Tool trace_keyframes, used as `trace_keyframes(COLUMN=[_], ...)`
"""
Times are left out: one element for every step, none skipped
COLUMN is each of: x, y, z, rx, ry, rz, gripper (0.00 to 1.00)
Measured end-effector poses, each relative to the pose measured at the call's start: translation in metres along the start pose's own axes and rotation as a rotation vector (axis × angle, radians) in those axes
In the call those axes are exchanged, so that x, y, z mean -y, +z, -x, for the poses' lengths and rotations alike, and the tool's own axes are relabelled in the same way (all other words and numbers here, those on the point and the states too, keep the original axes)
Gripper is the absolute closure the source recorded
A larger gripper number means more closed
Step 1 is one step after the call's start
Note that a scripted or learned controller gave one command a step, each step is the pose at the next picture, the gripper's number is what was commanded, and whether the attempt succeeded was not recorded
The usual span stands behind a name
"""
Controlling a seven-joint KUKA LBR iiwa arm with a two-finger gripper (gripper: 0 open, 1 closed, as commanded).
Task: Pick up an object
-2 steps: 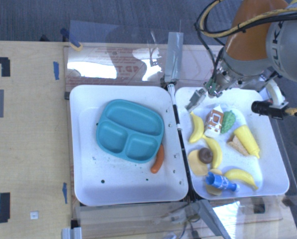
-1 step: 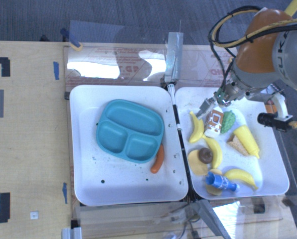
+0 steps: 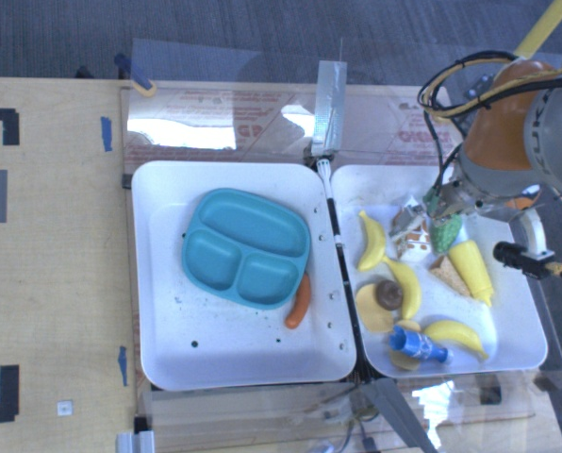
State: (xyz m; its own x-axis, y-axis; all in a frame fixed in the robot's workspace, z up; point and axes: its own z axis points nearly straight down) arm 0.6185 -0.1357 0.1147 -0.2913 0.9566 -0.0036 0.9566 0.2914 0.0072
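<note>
The grey arm with its orange band is reaching into the right white bin point(image 3: 531, 343), its jaws point(image 3: 438, 204) hanging over a jumble of plastic toy food at the bin's far side; whether they are wide or narrow cannot be told. Just below the jaws are lying a green leafy piece point(image 3: 446, 233) and a smooth yellow corn cob point(image 3: 474, 269). Farther toward the near rim, three glossy bananas point(image 3: 372, 241) are curving around a blue bottle point(image 3: 416, 345). Well away to the jaws' left, the other bin point(image 3: 158, 253) is holding a teal three-compartment plate point(image 3: 247, 246) with an orange carrot point(image 3: 299, 303) beside it. Pale wood table point(image 3: 50, 253) is carrying blue tape marks; grey carpet is stretching beyond.
</note>
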Motion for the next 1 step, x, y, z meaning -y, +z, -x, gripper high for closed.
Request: trace_keyframes(x=[0.0063], y=[0.0264], z=[0.0073], rx=[-0.004], ry=[0.111], rz=[-0.002], gripper=[0.0])
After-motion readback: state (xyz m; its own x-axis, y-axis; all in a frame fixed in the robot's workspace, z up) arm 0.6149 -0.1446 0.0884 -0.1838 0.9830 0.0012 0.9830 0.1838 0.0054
